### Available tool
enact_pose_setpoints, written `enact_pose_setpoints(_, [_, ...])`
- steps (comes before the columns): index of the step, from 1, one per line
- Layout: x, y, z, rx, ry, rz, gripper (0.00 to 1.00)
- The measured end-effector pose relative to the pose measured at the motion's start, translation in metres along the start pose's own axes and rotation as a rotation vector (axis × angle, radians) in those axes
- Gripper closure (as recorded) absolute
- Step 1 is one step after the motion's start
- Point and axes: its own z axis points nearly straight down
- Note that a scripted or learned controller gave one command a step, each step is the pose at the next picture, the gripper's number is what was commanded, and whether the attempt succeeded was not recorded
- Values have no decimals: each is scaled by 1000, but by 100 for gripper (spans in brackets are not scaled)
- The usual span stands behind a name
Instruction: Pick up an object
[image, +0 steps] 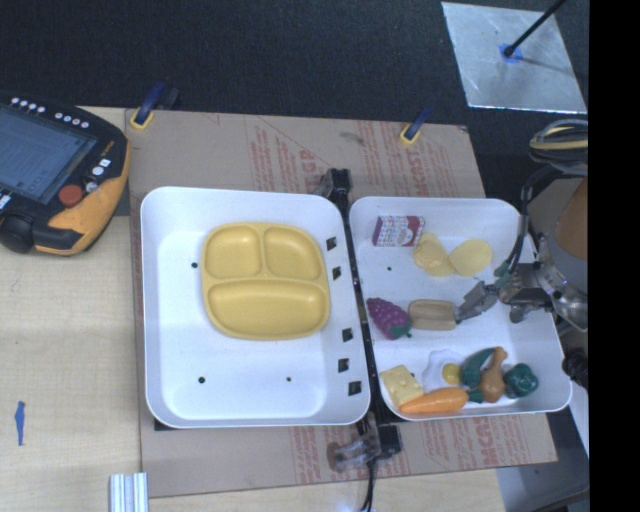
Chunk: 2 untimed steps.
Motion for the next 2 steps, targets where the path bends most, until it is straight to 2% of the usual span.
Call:
enact_pose_setpoints(1, [8, -18, 119, 5, 2, -1, 0])
enact_pose_setpoints(2, [38, 84, 110, -10, 0, -6, 0])
